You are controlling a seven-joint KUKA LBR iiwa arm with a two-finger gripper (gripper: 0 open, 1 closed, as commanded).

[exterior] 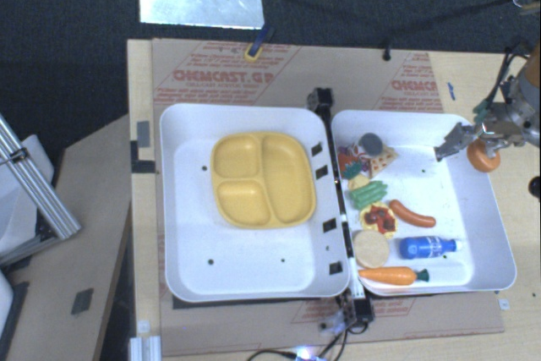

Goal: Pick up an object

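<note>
Gripper [456, 141] hangs over right bin's [483, 207] upper right, finger state unreadable at this angle, well apart from toy food — sausage [412, 215], blue bottle [428, 247], carrot [390, 275] — crowded along the bin's left wall; a descent here likely closes on nothing.
</note>
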